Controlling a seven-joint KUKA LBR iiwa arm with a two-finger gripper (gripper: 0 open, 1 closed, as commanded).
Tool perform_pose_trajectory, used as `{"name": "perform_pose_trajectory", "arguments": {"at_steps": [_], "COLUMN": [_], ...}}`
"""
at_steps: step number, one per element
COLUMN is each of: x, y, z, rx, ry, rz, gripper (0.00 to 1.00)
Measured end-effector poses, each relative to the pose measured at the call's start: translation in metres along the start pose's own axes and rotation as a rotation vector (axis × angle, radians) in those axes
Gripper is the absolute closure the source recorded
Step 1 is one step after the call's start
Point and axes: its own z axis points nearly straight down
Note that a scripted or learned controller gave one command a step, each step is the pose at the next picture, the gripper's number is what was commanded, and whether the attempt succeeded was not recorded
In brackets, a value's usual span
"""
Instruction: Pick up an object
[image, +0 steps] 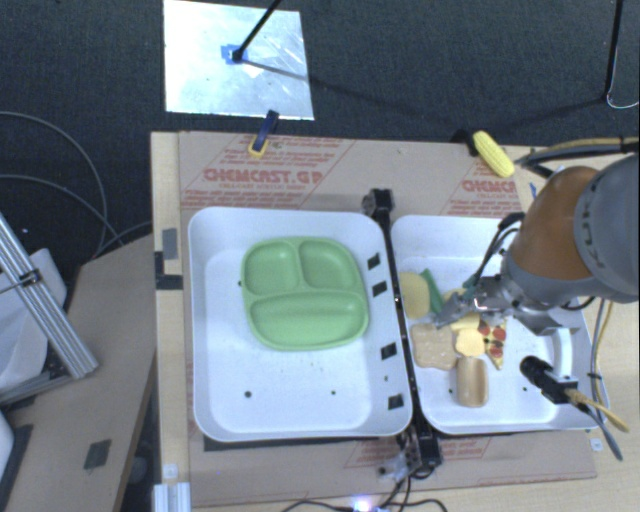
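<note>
Camera view: arm bent down into rt bin, gripper over food, open/closed unclear

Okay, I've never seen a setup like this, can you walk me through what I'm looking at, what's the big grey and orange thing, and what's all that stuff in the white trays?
This is one camera fixed above a bench, looking down at a slant. The big grey and orange thing is a robot arm reaching in from the right. Its gripper is down among a pile of toy food in the right bin. I cannot tell whether it holds anything. The left bin holds a green divided plate. A toy corn cob lies on the cardboard behind the right bin.
</note>
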Motion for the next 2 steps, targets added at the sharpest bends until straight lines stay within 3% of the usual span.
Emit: {"name": "perform_pose_trajectory", "arguments": {"at_steps": [1, 2], "x": [0.005, 0.001], "y": [-0.058, -0.055], "z": [0.008, -0.005], "rx": [-0.015, -0.02], "ry": [-0.005, -0.01], "rz": [0.003, 0.005], "gripper": [0.0, 1.0]}}
